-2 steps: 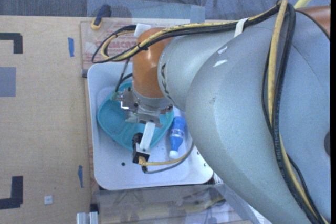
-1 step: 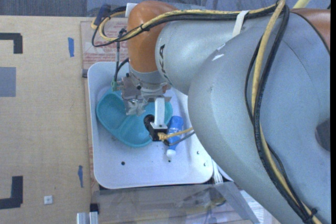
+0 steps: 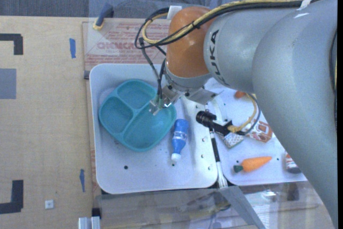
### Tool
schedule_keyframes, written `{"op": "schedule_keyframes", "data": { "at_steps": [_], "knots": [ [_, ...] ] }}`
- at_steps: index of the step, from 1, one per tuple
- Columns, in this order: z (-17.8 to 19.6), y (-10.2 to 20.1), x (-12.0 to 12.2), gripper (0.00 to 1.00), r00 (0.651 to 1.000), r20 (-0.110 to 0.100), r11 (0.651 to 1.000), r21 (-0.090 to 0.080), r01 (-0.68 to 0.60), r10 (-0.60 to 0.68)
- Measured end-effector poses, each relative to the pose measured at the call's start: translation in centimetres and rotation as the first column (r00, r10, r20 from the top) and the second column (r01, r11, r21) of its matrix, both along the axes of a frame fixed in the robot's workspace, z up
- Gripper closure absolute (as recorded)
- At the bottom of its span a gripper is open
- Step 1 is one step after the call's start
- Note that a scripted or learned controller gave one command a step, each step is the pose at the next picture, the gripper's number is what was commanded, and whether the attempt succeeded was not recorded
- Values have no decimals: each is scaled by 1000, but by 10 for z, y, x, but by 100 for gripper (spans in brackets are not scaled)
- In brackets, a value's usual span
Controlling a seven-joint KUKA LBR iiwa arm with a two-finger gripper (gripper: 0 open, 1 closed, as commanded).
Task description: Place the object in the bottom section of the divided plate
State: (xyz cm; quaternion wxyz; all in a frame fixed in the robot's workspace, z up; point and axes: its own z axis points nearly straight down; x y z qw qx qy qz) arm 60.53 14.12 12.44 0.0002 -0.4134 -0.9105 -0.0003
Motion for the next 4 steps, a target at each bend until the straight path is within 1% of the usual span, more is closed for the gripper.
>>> {"op": "schedule_keyframes", "data": {
  "at_steps": [1,2,3,4],
  "knots": [
    [77,66,38,100,996,4,996,0,94,-94],
    [18,69,-35,100,979,1,979,0,-202,202],
    [39,66,54,100,974,3,974,0,224,-224],
    [133,71,61,100,818,2,818,0,575,-575]
  ]
}}
